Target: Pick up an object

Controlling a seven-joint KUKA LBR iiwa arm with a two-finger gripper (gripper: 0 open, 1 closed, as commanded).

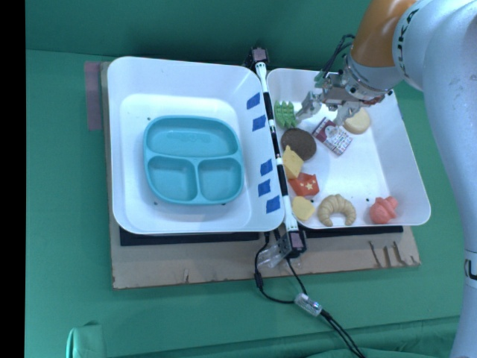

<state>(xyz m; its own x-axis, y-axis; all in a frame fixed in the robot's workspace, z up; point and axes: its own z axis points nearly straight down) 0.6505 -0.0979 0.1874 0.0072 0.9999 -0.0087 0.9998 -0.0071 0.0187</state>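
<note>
Crowding is the main risk. The end effector (326, 112) hangs over the back of the right bin (395, 170), its two fingers spread apart with nothing between them, and several candidates sit close under it: a red-and-white packet (332, 136) just below, a pale yellow round piece (358, 121) beside the right finger, a green ridged item (284, 113) to the left, and a dark brown disc (297, 140) a little nearer the camera. A straight descent could land a finger on top of the packet or wedge it against the yellow piece, pushing both aside instead of gripping either. The packet looks flat and tilted, so it may slip out. The cheese wedge (292, 161), croissant (337, 209) and orange-red piece (383, 209) lie well apart along the front. The teal tray (192, 159) sits in the left bin (134, 80), away from any of this.
</note>
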